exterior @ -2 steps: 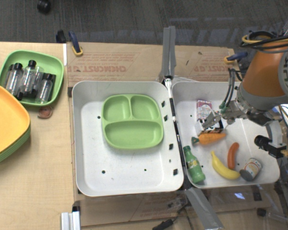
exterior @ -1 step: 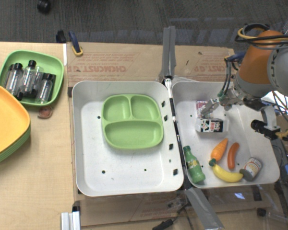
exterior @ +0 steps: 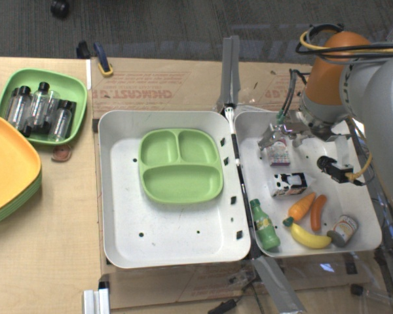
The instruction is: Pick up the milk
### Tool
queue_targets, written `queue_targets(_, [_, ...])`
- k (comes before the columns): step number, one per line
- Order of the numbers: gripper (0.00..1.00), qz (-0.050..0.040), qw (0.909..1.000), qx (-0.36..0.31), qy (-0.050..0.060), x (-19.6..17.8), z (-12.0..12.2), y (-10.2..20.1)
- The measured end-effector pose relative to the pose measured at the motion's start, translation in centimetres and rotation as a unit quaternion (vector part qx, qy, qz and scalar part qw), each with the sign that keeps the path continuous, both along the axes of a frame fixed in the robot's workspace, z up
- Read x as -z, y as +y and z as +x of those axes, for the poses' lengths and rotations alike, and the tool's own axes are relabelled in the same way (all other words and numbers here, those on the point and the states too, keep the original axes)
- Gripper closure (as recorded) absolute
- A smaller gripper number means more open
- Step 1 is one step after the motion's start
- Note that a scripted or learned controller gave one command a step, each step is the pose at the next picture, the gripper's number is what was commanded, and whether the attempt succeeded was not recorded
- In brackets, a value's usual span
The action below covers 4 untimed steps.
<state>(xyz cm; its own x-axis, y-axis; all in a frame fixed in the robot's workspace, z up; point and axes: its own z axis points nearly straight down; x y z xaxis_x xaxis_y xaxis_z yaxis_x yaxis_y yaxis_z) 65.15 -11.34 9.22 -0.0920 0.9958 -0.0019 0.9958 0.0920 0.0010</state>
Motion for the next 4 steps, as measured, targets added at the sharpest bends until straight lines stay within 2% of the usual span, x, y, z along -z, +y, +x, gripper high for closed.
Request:
queue_targets(1, [0.00, 0.0006, 0.9999, 0.010, 0.001, 0.1, -5.8, 0.7])
queue_targets(2, [0.00, 0.0011, 0.9900, 0.141, 0.002, 0.1, -12.8, -1.4])
queue_targets(3, [0.00, 0.0010, 1.0000, 0.009, 0.001, 0.1, -14.5, -6.6])
queue_targets(4, [0.00, 0.0014, 0.9999, 0.012, 0.001, 0.1, -17.4, -3.7])
